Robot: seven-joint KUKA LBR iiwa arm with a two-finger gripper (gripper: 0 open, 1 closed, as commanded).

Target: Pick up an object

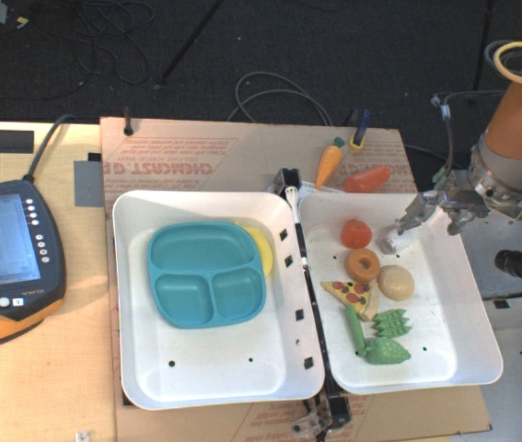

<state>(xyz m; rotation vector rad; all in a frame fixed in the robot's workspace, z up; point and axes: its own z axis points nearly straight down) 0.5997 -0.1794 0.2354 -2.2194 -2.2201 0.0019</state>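
My gripper (400, 236) reaches in from the right over the upper part of the right bin (468, 339). It sits just right of a red tomato (356, 233) and above a beige ball (396, 282). Left of the ball lies a brown doughnut (364, 265), with a pizza slice (351, 294) below it. Towards the bin's front are a green pod (355, 329) and green leafy pieces (389, 337). Nothing is seen held in the gripper.
The left bin (150, 357) holds a teal divided plate (207, 273) with a yellow piece (262, 249) under its right edge. Behind the bins, a carrot (330, 163), a red pepper (367, 179) and a blue item (361, 130) lie on the cardboard. A tablet (7, 247) sits far left.
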